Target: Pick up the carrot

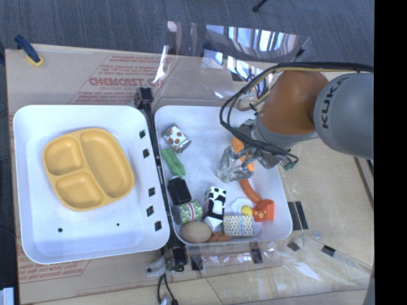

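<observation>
1. The gripper [236,166] hangs low over the right bin [197,116], near its right wall, at the end of the grey arm [343,116] with its orange band [289,103].
2. Whether its metal tips are apart or together cannot be told from this slanted view (they blur into one shiny cluster).
3. The carrot [248,189] lies on the bin floor just below and to the right of the gripper, a bent orange piece running down toward a red block [264,211]. Some orange also shows right at the gripper, but whether that is part of the carrot or actually pinched is unclear.
4. Along the bin's near edge sit a brown egg-shaped thing [195,232], a patterned can [238,225] and a black-and-white checkered piece [217,201], packed close together.
5. A small black box [179,190] and a green-and-white roll [189,211] lie beside the left wall, with a green pod [173,161] above them and a spotted can [176,138] higher still.
6. The left bin [38,234] holds a yellow divided plate [88,168] (three compartments), lying flat in its upper half.
7. Black cables [245,94] loop from the wrist over the bin's far edge.
</observation>
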Controlling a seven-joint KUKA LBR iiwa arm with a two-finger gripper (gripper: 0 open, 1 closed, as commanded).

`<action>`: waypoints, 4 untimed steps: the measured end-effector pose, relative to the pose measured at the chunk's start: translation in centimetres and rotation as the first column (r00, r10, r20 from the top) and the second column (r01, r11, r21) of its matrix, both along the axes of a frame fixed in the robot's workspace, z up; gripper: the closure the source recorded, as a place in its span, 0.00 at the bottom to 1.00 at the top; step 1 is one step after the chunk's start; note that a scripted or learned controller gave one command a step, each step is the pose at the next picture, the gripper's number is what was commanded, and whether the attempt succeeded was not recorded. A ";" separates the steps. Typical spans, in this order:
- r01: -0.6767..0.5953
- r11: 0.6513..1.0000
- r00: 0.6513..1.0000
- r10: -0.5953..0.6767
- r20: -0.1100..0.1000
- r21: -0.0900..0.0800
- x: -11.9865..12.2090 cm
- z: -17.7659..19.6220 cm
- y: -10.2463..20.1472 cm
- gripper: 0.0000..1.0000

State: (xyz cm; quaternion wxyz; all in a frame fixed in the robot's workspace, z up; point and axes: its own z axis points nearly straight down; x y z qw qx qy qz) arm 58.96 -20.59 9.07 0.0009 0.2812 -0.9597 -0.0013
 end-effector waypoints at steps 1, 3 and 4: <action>0.175 0.984 0.984 -0.175 0.010 0.000 2.5 6.1 4.3 1.00; 0.353 0.935 0.935 -0.353 0.001 -0.002 3.1 8.8 -0.5 1.00; -0.168 0.986 0.986 0.168 0.001 0.000 -1.3 0.1 -0.2 1.00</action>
